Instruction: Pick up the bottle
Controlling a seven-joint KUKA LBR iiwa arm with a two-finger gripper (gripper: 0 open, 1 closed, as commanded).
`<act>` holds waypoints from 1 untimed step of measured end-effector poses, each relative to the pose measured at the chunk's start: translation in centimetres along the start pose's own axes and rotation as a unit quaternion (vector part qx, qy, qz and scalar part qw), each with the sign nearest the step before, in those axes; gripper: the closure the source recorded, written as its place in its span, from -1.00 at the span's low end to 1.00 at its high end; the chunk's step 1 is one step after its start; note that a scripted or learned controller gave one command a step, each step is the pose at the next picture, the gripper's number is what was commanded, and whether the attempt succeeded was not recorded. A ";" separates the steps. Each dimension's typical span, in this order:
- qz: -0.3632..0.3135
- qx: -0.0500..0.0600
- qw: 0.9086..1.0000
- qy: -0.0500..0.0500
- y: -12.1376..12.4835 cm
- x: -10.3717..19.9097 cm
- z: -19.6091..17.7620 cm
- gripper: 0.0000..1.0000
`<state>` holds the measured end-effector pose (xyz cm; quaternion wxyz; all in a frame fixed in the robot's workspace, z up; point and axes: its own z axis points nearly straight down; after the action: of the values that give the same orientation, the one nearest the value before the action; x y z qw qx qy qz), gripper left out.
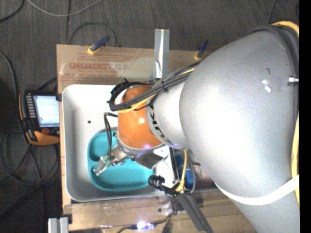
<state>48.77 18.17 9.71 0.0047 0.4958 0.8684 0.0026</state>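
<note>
Remote check, single overhead cam.

1. Arm (233, 120): the grey iiwa body covers most of the right half of the view. The orange band (138, 118) sits over the left white bin (75, 130), and black cables (116, 98) loop round its upper side.
2. Gripper (103, 165): low over the bin's front-left area, directly above the teal container (124, 176). Claw state: cannot tell, since the metal tip is small and seen against the teal. No contact or grasp confirmed.
3. Task item: the teal container lies in the near half of the left bin, close to the front wall, partly under the wrist. Rounded plastic body; can't confirm it's the bottle from this angle. A dark blue item (187, 174) shows just right of that bin, mostly hidden by the arm, type unclear.
4. Surroundings: cardboard sheet (107, 64) w/ red print behind the bin, clamps (97, 44) on its far edge, and a metal post (161, 50) upright at centre. Teach pendant (41, 113) is left of the bench, screen lit.
</note>
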 end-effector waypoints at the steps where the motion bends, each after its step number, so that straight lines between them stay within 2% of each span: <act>1: 0.067 0.000 0.998 0.000 9.9 -1.7 0.3 -1.00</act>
<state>58.19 21.73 9.48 0.0045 0.5533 0.8330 0.0033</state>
